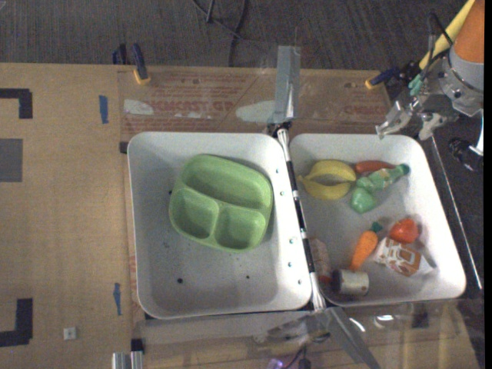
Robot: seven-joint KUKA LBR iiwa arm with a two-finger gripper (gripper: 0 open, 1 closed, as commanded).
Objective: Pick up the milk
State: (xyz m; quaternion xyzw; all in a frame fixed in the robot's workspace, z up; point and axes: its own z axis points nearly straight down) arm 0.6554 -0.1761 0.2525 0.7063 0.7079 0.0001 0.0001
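Gripper hangs over the right bin's far corner, fingers spread, nothing between them — milk lies well below-left.

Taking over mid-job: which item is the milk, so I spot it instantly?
Look in the right bin, toward its near right corner. The milk is the flat white carton with orange print, lying beside the carrot and below a red-orange piece; it is the only boxy item.
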